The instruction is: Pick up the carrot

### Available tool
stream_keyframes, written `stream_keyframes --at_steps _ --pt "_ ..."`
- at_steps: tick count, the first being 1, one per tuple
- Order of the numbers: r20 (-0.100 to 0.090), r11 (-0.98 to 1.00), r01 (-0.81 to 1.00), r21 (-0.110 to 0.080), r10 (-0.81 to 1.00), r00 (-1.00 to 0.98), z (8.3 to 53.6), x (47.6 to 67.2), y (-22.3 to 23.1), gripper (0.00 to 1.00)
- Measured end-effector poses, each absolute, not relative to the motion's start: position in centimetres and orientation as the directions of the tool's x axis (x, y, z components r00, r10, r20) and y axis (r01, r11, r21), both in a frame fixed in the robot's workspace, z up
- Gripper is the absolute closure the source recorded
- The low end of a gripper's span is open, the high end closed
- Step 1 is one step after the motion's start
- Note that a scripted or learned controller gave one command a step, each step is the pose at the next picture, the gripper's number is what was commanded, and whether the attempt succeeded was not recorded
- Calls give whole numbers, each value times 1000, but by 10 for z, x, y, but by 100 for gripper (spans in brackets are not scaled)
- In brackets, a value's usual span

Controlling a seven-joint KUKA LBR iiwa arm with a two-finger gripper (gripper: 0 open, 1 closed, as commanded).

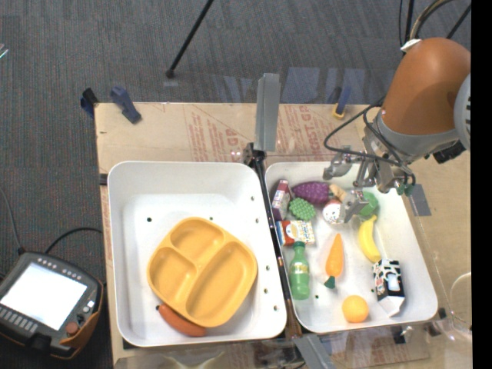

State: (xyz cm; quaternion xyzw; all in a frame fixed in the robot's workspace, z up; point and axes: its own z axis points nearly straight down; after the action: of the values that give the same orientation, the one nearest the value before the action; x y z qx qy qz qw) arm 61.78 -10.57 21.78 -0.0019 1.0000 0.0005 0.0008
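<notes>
The small round orange plastic ball [354, 309] sits nearest, at six o'clock in the right white bin [419, 264]. Just past it lies the tapered orange plastic carrot [334, 257], smooth, green stub toward the near rim, between the green plastic bottle [299, 270] at its nine o'clock and the curved yellow banana [369, 239] at its three. My fingers [354, 203] hang farther back, at the carrot's twelve o'clock, by a white ball [334, 214]; whether they are apart I cannot tell. I judge I should come down over the carrot's thick middle, closing across its width, clear of both neighbours.
</notes>
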Motion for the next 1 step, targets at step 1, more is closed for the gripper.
stream_keyframes --at_steps 1 --pt "4 992 -123 3 -123 -992 100 569 -115 0"
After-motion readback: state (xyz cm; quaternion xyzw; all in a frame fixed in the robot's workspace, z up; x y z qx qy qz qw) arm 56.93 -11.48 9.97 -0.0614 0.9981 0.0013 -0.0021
